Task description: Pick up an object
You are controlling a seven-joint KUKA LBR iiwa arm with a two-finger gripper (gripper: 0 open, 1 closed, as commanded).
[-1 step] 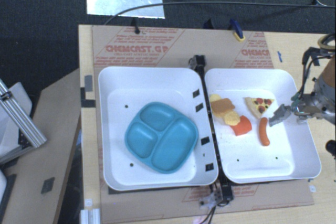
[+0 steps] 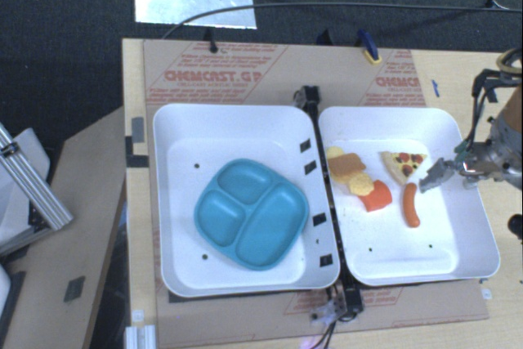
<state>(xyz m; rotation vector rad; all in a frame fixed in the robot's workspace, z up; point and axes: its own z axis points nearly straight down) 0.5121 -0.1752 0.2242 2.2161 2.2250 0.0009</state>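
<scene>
The right bin (image 2: 425, 257) holds several toy foods. A pizza slice (image 2: 404, 164) lies near its back, with a red sausage (image 2: 412, 204) just in front of it. To the left sit a brown bread piece (image 2: 346, 165), a yellow piece (image 2: 359, 185) and an orange-red wedge (image 2: 377, 196). My gripper (image 2: 437, 173) reaches in from the right edge, low over the right bin. Its tip is just right of the pizza slice and above the sausage's upper end. Nothing shows in its grasp.
The left bin (image 2: 188, 135) holds a blue divided plate (image 2: 250, 212). Black clips run along the seam between the two bins (image 2: 317, 176). Cardboard lies under both bins, and a cable loops across the back. A metal frame stands at the far left.
</scene>
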